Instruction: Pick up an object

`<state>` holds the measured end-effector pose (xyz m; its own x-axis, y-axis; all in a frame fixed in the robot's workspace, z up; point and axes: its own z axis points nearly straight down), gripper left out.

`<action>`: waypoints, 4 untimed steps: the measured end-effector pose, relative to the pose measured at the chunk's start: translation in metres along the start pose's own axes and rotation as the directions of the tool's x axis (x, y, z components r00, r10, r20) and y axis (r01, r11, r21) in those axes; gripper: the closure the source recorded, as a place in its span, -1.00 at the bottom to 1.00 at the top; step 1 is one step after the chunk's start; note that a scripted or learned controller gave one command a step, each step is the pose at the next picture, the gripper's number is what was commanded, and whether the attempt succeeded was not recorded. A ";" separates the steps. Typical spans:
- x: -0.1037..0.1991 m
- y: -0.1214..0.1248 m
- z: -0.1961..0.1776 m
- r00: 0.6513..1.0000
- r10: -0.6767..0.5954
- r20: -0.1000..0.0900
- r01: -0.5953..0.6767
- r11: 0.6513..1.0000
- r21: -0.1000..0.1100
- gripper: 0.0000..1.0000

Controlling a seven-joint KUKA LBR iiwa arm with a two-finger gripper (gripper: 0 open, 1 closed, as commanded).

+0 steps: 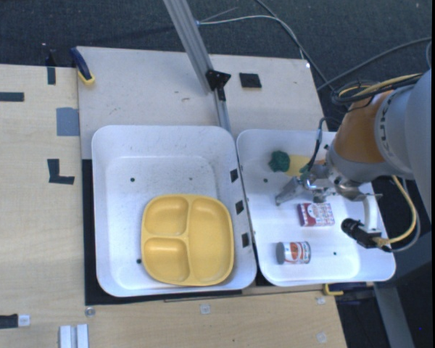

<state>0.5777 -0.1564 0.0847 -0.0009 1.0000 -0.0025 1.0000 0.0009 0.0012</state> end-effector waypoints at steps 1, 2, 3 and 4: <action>0.000 0.002 -0.014 1.000 -0.002 0.001 0.002 1.000 -0.006 1.00; 0.005 0.008 -0.075 1.000 -0.001 -0.002 0.001 1.000 -0.003 1.00; -0.003 0.011 -0.122 1.000 0.000 -0.001 0.000 1.000 -0.002 1.00; -0.003 0.012 -0.175 1.000 -0.001 -0.001 0.001 1.000 -0.002 1.00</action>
<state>0.5890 -0.1585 0.2593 -0.0017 1.0000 -0.0011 1.0000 0.0017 0.0036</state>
